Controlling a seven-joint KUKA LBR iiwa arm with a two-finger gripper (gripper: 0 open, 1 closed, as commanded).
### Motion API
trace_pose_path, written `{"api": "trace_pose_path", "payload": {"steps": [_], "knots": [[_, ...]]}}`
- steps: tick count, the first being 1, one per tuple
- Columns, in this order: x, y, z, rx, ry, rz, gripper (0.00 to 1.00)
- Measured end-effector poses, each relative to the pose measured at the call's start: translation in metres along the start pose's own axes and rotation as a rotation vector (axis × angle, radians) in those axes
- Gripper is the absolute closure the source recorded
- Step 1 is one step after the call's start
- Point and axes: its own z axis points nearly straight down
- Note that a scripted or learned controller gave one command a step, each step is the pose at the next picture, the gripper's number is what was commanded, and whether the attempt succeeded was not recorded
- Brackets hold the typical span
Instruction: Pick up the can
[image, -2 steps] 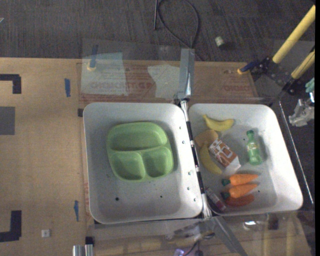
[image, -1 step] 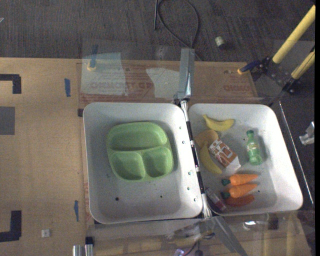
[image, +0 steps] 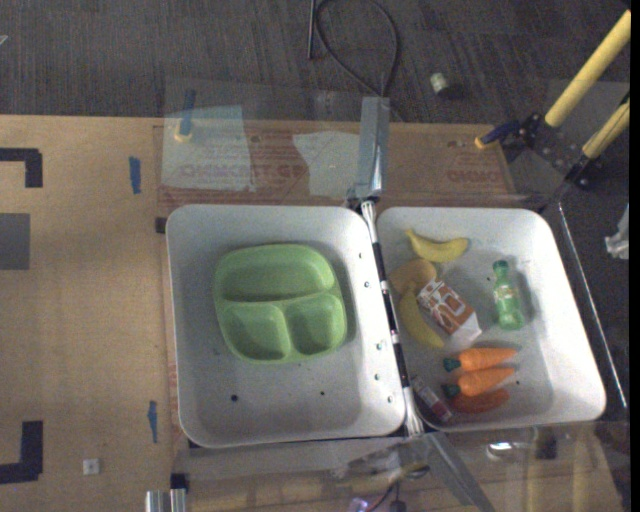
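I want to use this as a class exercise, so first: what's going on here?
Everything lies at rest and nothing is being handled. The right bin holds bananas, a small carton, a green bottle, carrots and what looks like the can, lying against the divider in the bin's lower left corner. The left bin holds a green divided plate. The can is not yet picked up.

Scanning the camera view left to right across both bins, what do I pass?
Green divided plate → orange-and-white carton → green bottle.
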Motion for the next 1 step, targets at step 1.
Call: {"api": "trace_pose_path", "payload": {"steps": [1], "knots": [[0.0063,-0.0461,0.0484,0.004,0.004,-0.219,1.0]]}}
